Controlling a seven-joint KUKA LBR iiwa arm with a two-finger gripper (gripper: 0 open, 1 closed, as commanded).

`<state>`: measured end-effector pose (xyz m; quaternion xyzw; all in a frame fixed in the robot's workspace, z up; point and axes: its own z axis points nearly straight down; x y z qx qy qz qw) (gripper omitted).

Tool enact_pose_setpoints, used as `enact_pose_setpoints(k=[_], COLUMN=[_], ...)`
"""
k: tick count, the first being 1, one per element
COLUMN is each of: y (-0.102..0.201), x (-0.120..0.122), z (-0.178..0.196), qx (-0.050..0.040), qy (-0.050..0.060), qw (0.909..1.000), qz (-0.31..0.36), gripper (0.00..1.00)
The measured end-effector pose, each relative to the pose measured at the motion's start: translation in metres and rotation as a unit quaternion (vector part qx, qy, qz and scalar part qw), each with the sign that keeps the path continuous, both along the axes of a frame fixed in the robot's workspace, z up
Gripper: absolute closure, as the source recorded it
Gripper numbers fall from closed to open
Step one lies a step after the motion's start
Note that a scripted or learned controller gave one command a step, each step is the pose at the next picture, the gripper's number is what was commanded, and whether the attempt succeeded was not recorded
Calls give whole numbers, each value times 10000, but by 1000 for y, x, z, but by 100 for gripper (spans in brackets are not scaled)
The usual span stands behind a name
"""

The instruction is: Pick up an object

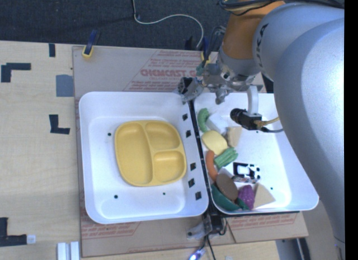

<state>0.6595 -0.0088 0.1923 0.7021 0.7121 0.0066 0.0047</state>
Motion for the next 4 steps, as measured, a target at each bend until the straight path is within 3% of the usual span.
enact_pose_setpoints(k=[1, 2, 3, 4], y=[-103, -126, -124, -57], x=[-21, -60, -56, -42], z=[12, -111, -93, 26], qx=[-36, -9, -17, -8], qy=[80, 76, 43, 27], qw=[9999, 9999, 10000, 10000], qz=[-106, -93, -66, -27], gripper=[0, 0, 100, 100])
